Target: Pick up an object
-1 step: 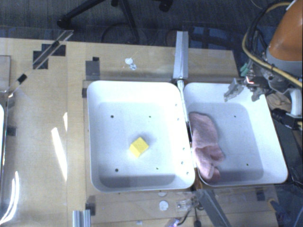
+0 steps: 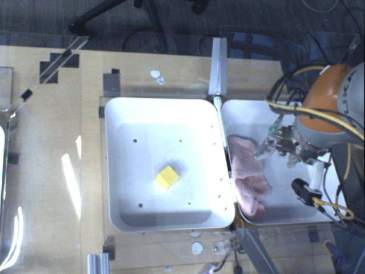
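A wooden bench (image 2: 57,170) seen from above at a slant holds two shallow white bins side by side.

The left bin (image 2: 120,153) is the larger in view. A small yellow block (image 2: 167,177) lies on its floor, a little below and right of the middle, well apart from every wall. It sits turned at an angle to the bin's sides. A few small dark dots mark the bin floor around it.

The right bin (image 2: 251,119) touches the left one along a shared edge. A pink cloth (image 2: 246,176) lies crumpled along this bin's left wall, running from about mid-height down to the near corner, where it bunches up thickest.

The grey arm (image 2: 342,113), with its orange band (image 2: 325,93), reaches in from the right over the right bin. Black and yellow cables loop around it. The gripper (image 2: 272,146) hangs over the middle of the right bin, just right of the cloth's upper part, pointing toward it. Whether it touches the cloth cannot be told. The jaws are too small and cluttered to read, so whether they are spread or pressed together cannot be told. Nothing is visibly between them.

A grey metal rail (image 2: 218,64) runs back from the joint between the bins. Beyond the bench, on dark carpet, stands the black base of a chair (image 2: 142,1).
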